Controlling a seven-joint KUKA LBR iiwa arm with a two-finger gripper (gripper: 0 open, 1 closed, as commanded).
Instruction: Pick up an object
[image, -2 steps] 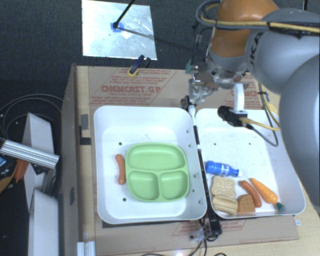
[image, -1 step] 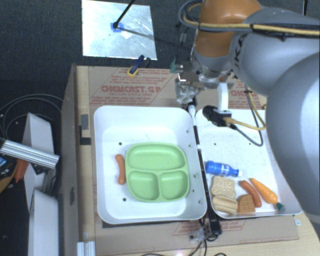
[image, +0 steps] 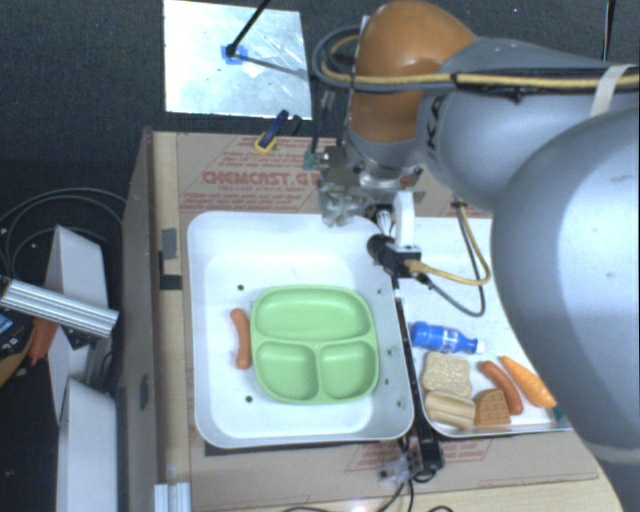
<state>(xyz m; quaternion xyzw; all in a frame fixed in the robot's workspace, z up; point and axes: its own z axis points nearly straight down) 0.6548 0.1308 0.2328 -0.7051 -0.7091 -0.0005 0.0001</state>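
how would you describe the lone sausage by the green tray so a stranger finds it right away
Start at the left white bin, which holds a green divided tray. Just off that tray's left edge, on the bin floor, lies a small orange-red sausage. It is alone there, while the other food sits in the right bin.

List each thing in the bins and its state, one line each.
Green tray: flat in left bin, compartments bare.
Left sausage: lying beside the tray's left edge.
Blue bottle: on its side in right bin.
Cracker: flat.
Bread roll: lying at front.
Waffle: flat.
Right sausage: lying.
Carrot: lying.
Gripper: above left bin's back edge.
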